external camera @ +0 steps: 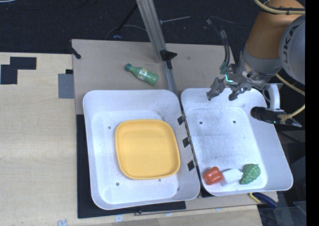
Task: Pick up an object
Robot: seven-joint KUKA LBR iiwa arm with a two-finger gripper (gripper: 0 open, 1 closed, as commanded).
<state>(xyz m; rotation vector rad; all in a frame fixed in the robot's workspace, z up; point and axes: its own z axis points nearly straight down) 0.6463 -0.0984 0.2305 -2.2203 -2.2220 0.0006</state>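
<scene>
Grey and orange arm reaching in from the right, two-finger gripper point(225, 92) poised over the far rim of the right bin point(234, 135). Fingers spread well apart, splayed left and right, nothing between them. Hanging high above the bin floor, by the look of it, not yet down among the objects.

Nearest candidates clustered in the near corner of that same bin, well apart from the gripper: a red pepper point(213, 175), a small white block point(231, 176) touching or just beside it, and a green bumpy toy point(250, 173), perhaps broccoli or grapes, on the block's other side. Bare bin floor between gripper and cluster.

Further out, a yellow plate point(147, 148) lying flat in the left bin point(97, 120). Beyond the bins, a green bottle point(142, 74) on its side on the bench point(99, 60), near a slanted aluminium rail point(152, 20).

Step in hand, judged from this: approach, before any descent or grasp. Nothing picked yet. Next move likely to call for travel toward the near corner, alignment over one item, then a drop with fingers wide. Tight crowding of the three a probable difficulty: risk of a finger landing on a neighbour instead of beside the target.
</scene>
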